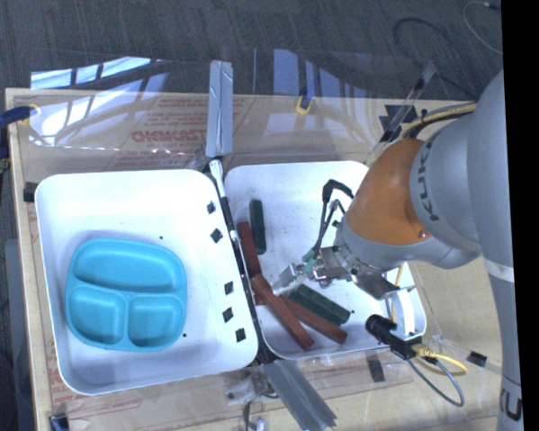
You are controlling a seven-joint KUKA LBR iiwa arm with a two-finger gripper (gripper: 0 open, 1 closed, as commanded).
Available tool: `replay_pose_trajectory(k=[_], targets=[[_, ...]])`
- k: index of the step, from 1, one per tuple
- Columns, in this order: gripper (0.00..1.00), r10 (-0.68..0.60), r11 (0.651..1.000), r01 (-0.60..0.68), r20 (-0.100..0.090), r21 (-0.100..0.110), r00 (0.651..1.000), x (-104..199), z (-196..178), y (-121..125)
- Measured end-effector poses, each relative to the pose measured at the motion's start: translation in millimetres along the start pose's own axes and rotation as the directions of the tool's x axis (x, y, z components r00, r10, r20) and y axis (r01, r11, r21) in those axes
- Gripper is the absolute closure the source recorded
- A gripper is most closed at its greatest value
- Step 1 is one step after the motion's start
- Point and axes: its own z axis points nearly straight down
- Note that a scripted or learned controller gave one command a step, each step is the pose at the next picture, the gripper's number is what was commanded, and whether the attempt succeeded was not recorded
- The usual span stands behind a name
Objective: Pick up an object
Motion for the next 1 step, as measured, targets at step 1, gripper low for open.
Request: replay_pose_trajectory(k=[1], targets=[[0.00,0.011,0.999,-0.010,0.012,-0.041,1.000,13.2,27.0,-2.8]])
